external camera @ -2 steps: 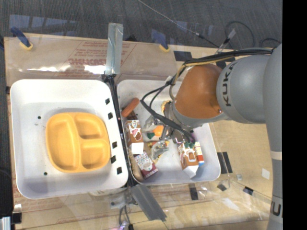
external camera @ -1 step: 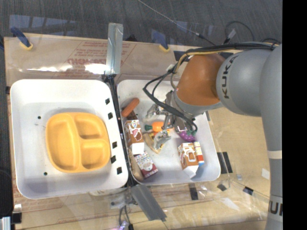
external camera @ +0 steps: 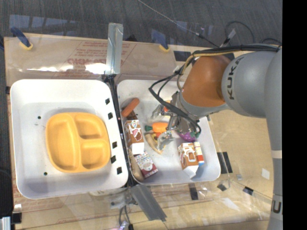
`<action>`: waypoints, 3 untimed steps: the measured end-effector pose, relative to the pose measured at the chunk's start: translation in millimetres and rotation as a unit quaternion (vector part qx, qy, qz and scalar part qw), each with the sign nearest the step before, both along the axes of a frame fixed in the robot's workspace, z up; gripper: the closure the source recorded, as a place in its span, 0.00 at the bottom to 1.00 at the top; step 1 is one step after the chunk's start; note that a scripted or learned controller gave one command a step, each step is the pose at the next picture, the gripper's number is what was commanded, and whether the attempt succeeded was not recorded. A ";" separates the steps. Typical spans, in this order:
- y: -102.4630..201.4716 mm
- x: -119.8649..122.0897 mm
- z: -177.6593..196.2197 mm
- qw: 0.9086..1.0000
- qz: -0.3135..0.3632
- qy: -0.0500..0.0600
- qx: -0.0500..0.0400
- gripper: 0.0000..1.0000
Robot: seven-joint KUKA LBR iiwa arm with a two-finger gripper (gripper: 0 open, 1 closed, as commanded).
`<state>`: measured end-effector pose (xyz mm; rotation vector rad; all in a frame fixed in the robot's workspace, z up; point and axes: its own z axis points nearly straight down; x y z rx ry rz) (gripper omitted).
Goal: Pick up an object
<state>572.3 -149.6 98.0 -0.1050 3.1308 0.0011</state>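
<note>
A: Where's the target?
B: Likely the carrot at the right bin's centre, with the tool low just at its five o'clock, placed for a grab.
A: Is it gripping?
B: Cannot tell; the wrist hides that, and clutter blurs what's beneath. The sausage lies at eleven o'clock.

Yellow tray in left bin; arm over cluttered right bin.

right bin: toy food heap | hot dog slanted at top left | cartons along left wall | brown-white carton lower right | carrot mid-bin
</note>
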 end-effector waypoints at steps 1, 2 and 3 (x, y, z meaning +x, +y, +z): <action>-6.9 -1.8 0.0 1.000 0.005 0.000 0.000 0.00; 16.8 -9.0 -4.7 0.997 -0.073 0.004 0.000 0.00; 18.0 -7.4 6.1 0.998 -0.070 0.003 0.000 1.00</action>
